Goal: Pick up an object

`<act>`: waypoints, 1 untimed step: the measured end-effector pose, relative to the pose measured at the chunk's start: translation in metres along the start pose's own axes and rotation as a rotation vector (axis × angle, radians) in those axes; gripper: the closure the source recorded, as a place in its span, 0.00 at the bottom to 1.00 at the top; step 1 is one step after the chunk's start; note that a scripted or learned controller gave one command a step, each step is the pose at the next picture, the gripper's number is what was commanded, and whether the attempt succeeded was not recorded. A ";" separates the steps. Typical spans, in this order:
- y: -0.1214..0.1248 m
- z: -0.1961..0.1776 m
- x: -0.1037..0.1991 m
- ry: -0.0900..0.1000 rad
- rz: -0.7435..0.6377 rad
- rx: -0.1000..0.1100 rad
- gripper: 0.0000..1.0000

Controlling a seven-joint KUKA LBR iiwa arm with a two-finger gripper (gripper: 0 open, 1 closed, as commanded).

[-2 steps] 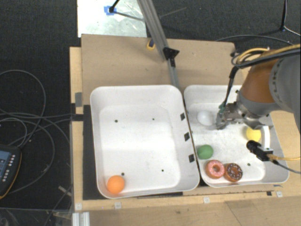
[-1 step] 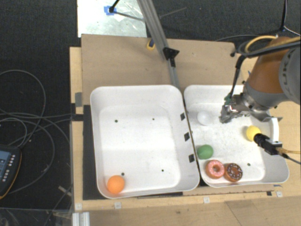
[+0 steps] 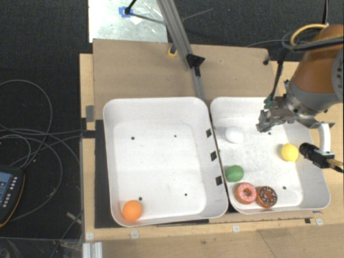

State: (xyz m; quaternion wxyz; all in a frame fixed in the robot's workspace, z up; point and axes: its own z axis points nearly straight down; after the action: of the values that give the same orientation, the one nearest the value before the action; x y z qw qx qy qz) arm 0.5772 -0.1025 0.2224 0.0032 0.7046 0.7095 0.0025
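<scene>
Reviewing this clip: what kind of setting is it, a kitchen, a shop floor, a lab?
Most likely a robotics lab bench set up for grasping trials: two white bins hold toy items such as a pink donut, the grey and orange arm reaches in, and loose cables trail over dark carpet.

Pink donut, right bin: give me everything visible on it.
The pink donut is a small ring with pink icing, tan edge and a dark centre hole, likely a toy. It lies flat near the right bin's front wall, touching or nearly touching the chocolate donut on its right, just below the green ball.
</scene>
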 end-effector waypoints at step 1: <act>0.000 0.017 0.000 0.000 0.002 0.008 1.00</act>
State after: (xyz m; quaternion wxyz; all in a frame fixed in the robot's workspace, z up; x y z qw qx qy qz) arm 0.5779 -0.1024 0.2057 0.0003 0.7052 0.7090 -0.0001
